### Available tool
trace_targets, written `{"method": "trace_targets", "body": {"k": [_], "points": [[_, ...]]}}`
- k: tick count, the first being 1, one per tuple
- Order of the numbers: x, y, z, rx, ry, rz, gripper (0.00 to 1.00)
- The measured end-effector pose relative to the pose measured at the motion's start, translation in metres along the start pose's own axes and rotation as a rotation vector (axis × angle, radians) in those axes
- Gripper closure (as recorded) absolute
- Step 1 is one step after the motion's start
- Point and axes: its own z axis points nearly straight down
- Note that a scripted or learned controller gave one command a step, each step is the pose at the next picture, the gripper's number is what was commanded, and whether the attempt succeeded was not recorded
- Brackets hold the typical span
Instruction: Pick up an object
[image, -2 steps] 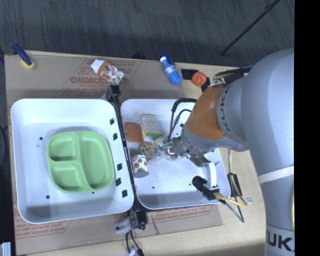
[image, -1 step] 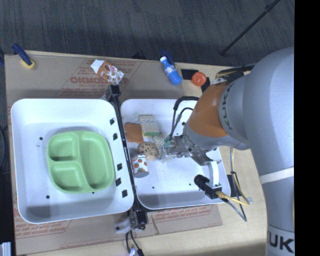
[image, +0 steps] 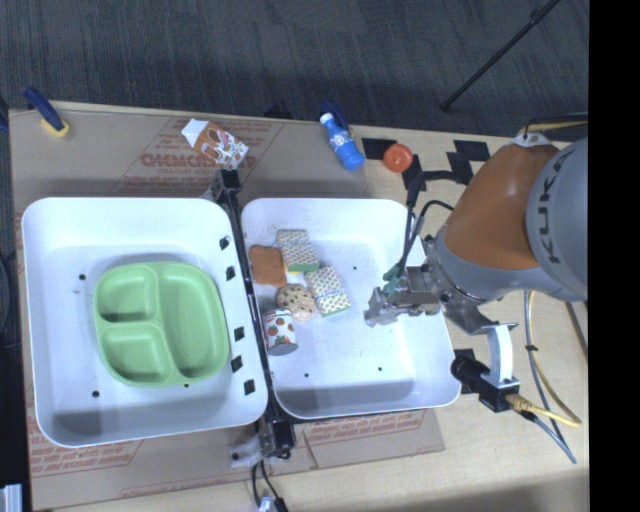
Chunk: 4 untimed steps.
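In the right bin (image: 400, 385) a cluster of small objects lies at its left side: a brown toast-like piece (image: 267, 265), a green and yellow sponge (image: 298, 253), a patterned packet (image: 330, 291), a round cookie (image: 293, 297) and a small red and white can (image: 279, 332). My gripper (image: 385, 307) hovers over the right half of this bin, to the right of the packet and apart from it. Nothing shows between its fingers.
The left bin (image: 45, 240) holds a green divided plate (image: 160, 322). Behind the bins on the bench lie a blue bottle (image: 342, 141), an orange ball (image: 398, 156), a small snack packet (image: 215, 143) and a blue and yellow clamp (image: 45, 112). Cables trail at the right.
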Motion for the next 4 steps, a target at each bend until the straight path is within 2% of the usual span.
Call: {"method": "trace_targets", "body": {"k": [1,2,3,4], "points": [[-0.018,-0.002,0.084,0.006,0.001,-0.002,1.00],[-0.071,-0.002,0.144,0.004,0.001,-0.002,1.00],[-0.046,0.000,0.030,0.000,0.000,-0.001,1.00],[-0.045,0.098,-0.024,-0.001,-0.001,-0.001,1.00]]}}
